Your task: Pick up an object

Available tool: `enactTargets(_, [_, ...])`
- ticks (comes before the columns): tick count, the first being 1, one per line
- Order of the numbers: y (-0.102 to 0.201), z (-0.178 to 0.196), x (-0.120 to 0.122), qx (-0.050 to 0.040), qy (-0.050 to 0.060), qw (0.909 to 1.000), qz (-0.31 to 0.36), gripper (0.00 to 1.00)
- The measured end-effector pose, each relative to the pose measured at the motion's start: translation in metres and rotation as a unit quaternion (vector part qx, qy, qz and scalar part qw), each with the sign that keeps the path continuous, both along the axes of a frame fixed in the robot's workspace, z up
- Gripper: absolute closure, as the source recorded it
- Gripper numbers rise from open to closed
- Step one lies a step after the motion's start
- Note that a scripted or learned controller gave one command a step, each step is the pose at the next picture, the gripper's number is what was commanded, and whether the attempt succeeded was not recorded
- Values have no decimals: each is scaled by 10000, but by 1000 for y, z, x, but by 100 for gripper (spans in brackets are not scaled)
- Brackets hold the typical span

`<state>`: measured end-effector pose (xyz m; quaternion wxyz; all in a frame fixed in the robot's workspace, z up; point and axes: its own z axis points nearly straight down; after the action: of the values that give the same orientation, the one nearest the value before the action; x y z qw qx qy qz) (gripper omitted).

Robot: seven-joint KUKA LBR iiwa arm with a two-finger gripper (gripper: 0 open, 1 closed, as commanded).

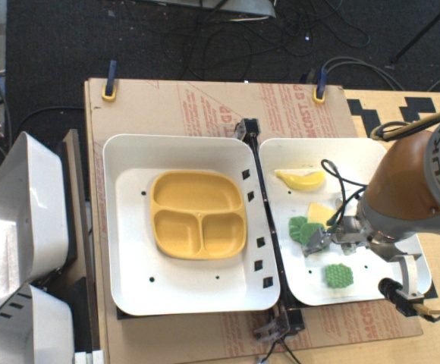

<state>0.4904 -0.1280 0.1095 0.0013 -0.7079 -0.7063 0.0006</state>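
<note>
In the right bin (372, 152) lie a yellow banana-shaped piece (300, 179) near the back, a yellow block (319, 214), a dark green leafy piece (303, 230) in the middle and a light green bumpy piece (339, 276) near the front. My gripper (317, 241) reaches in from the right and sits low at the right edge of the dark green piece, touching or just above it. The yellow block lies right behind the fingers. The arm's orange band (410, 174) covers the bin's right side.
The left bin (125, 203) holds a yellow divided tray (199, 213) with three compartments. A black divider (264, 203) runs between the two bins. White containers (15, 211) stand beyond the bench's left edge. Cables trail over the right bin's back.
</note>
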Motion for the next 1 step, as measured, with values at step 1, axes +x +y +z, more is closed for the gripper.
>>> enactTargets(1, [1, -18, 0, -1, -1, 10000, 1, 0])
